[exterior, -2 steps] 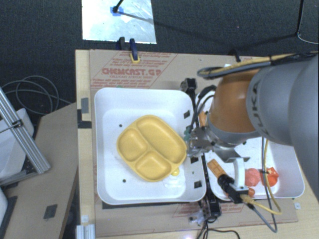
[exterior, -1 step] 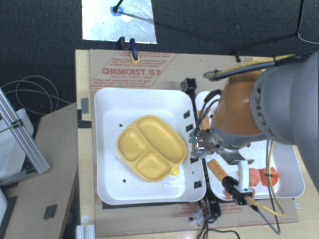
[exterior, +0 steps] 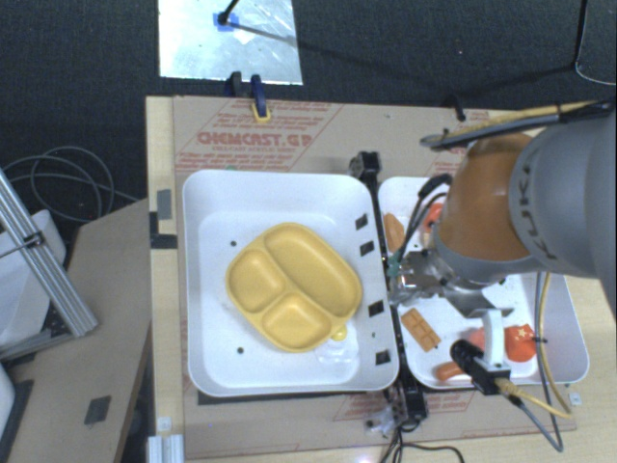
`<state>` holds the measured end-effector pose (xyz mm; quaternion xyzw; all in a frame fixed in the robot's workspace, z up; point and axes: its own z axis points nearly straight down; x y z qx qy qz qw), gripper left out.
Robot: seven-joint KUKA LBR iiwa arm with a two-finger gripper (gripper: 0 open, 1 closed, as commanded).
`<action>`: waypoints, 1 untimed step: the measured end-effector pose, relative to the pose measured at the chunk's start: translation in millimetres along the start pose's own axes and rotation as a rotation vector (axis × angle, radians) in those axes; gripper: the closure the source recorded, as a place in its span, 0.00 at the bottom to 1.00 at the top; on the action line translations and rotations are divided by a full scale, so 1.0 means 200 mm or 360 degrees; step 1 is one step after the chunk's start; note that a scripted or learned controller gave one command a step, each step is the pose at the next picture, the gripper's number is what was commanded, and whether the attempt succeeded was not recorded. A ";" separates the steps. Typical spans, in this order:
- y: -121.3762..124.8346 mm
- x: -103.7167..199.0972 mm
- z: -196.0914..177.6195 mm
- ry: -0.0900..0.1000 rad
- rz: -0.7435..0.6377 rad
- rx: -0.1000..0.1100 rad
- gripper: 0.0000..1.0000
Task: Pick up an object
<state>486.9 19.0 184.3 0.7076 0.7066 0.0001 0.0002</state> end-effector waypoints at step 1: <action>0.00 0.00 0.00 0.0001 -0.0004 -0.0001 1.00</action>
